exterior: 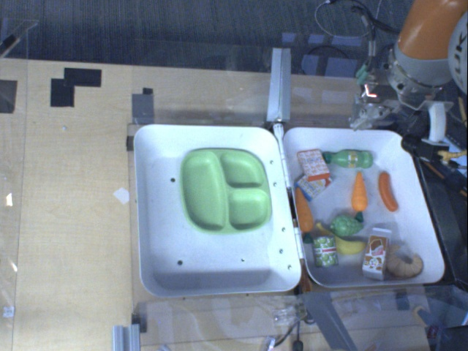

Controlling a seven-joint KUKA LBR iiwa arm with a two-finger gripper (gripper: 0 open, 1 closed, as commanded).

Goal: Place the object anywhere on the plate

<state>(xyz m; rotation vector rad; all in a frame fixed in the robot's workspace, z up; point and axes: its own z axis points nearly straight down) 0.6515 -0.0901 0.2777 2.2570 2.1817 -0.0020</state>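
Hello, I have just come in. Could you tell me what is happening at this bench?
A grey robot arm with an orange band is at the far right corner, its hand above the back edge of the right white bin. That bin holds toy food, such as an orange carrot, a red sausage and a green bottle. The green divided plate lies in the left white bin. Nothing has been placed on it yet.

Place: robot lab
Evidence: wooden bench (66, 218) with black markers (73, 85); white bins (157, 269) fixed centre; loose cables (344, 9) at 1 o'clock
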